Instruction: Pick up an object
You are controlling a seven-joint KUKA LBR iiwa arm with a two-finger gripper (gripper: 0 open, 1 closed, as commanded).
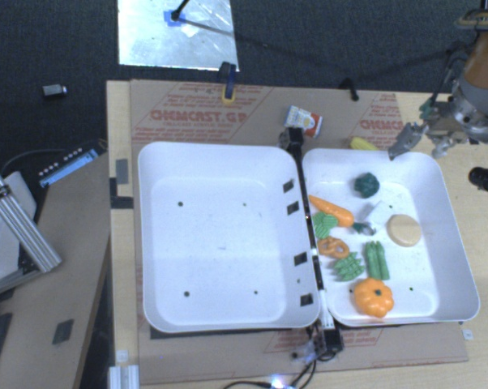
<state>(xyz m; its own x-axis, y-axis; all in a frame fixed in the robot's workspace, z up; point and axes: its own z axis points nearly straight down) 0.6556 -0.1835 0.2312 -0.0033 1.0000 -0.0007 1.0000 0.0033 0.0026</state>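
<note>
Hovering at the right bin's far corner

Hanging over the back right corner of the right bin [451, 217], the gripper [426, 140] has its fingers spread wide with nothing between them. Toys lie in that bin: a dark green broccoli [367, 185], a carrot [331, 210], a tan disc [404, 230], green beans [377, 260], a pepper slice [333, 246] and an orange pumpkin [373, 297] nearest the camera. All lie well apart from the gripper

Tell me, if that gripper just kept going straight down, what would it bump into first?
Probably the far right rim of the right bin, or the bench beside it. The gripper hangs over that corner, apart from the toys; depth is unclear.
</note>
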